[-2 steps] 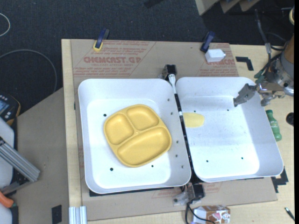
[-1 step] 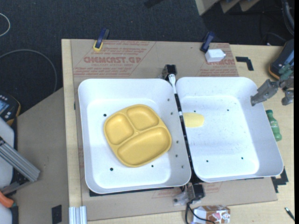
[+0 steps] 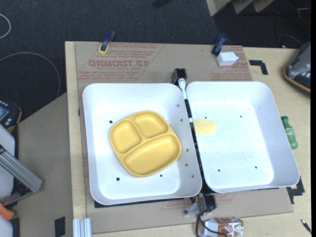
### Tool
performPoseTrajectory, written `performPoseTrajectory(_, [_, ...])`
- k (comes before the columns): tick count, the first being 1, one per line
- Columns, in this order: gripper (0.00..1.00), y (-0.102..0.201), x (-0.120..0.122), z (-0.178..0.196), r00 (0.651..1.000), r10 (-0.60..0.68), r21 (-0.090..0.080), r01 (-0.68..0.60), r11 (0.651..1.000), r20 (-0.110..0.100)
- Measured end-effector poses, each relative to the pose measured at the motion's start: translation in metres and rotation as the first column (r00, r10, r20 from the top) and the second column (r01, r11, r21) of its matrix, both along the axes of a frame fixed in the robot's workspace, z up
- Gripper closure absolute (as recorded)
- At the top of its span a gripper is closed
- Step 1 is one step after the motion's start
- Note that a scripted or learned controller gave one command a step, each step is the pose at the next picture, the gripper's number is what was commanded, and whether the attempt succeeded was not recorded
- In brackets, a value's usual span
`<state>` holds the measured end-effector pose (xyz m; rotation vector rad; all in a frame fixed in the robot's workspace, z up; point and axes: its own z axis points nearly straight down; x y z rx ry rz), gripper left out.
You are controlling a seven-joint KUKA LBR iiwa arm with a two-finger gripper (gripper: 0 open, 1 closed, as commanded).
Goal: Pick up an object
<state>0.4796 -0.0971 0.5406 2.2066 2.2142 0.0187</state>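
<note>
You've got two white bins side by side on the bench. The left bin [image 3: 94, 132] holds the biggest item: a yellow divided plate [image 3: 144, 142], three compartments, lying flat near the bin's middle, well apart from every wall. The right bin [image 3: 261, 132] carries one small pale yellow piece [image 3: 204, 127], flat on the floor just beside the wall it shares w/ the left bin.

Step in hand, as I judge it: the very start — nothing lifted, both candidates lying untouched. As for the gripper, I can't tell you if it's spread or pressed together.

Next move, my read: pick a target first. The plate is wide and low, so you'd likely need to pinch a rim or a divider ridge, not span the whole thing. The small piece sits tight to the wall — approx. no room for a finger on that side, so approach along the wall.
</note>
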Motion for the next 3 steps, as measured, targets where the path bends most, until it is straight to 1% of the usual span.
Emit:
performPoseTrajectory(1, [1.00, -0.001, 0.001, 0.003, 1.000, -0.002, 0.000, 0.002, 1.000, -0.013])
performPoseTrajectory(2, [1.00, 0.115, -0.001, -0.050, 1.000, 0.010, 0.004, -0.010, 1.000, -0.027])
performPoseTrajectory(3, [1.00, 0.161, -0.001, -0.108, 1.000, 0.002, 0.003, -0.002, 1.000, -0.028])
